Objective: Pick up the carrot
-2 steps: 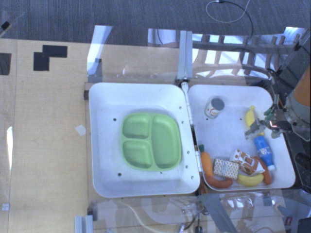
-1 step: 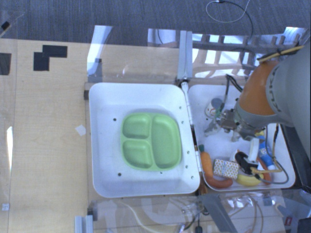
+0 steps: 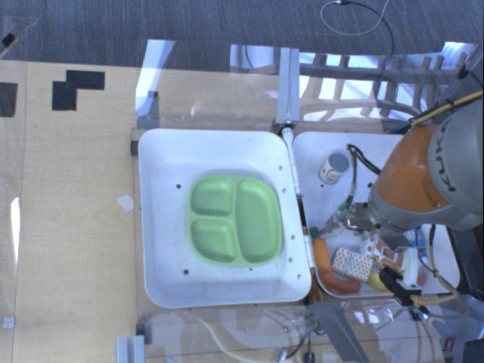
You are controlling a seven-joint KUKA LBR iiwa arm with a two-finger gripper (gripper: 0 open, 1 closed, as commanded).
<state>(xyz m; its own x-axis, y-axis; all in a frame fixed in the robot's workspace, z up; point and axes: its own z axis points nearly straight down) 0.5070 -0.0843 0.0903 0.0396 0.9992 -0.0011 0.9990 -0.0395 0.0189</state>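
Camera view looks down on a light wood counter (image 3: pixel 68 225) with two white bins side by side. Left bin (image 3: pixel 162 278) has a green plate (image 3: pixel 235 220) in the middle, and the plate has three parts. Right bin (image 3: pixel 306 153) is where the arm (image 3: pixel 423 176) reaches in from the right, big and grey with an orange band. The carrot (image 3: pixel 323 255) lies in the right bin, in its near left corner, just beside the wall between the two bins. It is orange and points from far to near. Touching its near end is a red-orange thing (image 3: pixel 340 283) that lies along the near wall; I cannot tell what it is. Just to the right of the carrot is a small box with dots (image 3: pixel 352 264), tilted a bit. More small things are bunched to the right of the box, partly under the arm, and they are too mixed up to name. A small white cup (image 3: pixel 332 166) lies on its side at the far side of the right bin, well apart from the carrot. The gripper (image 3: pixel 349 219) hangs low over the right bin, just to the far right of the carrot and near the box. Whether it is spread or pressed together, I cannot tell, because the arm covers most of it. Nothing can be seen held in it. A thin black wire (image 3: pixel 355 12) makes a loop on the dark floor at the far side.
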